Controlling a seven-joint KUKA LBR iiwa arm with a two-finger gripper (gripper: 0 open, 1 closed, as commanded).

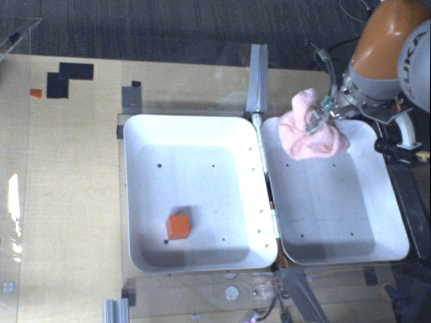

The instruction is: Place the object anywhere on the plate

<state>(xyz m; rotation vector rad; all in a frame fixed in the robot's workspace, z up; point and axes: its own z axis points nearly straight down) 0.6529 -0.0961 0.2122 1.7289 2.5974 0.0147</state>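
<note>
- Orange block (178, 227) resting low in left bin (141, 180), well apart from arm.
- Pink cloth (306, 134) bunched at far edge of right bin (337, 241), pinched and held in end effector (316, 121).
- Best lifted clear of bin wall before carrying; no plate discernible.
- Partial "KU" lettering on arm housing (407, 42).

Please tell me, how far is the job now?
Done: nothing is placed yet. In hand: the gripper is at a pink cloth in the right bin, seemingly pinching it. Left: placing an object on a plate; the orange block sits in the left bin.
</note>
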